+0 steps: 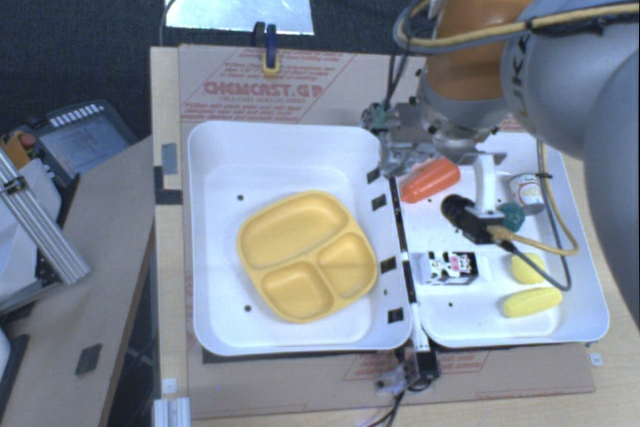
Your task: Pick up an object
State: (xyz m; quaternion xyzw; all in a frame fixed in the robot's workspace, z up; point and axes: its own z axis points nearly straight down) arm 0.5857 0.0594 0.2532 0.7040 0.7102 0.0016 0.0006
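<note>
One gripper point(405, 158), mine, hangs over right bin's point(580, 245) near-left corner; toy carrot point(430, 180) lies just beside, toward bin centre, long axis slanting up-right. Finger spread: cannot tell.

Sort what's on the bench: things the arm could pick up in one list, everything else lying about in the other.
Job in hand:
gripper
orange carrot
yellow corn
lemon
black-and-white box
yellow divided plate

Lying about:
left bin
right bin
cardboard sheet
yellow clamp
</note>
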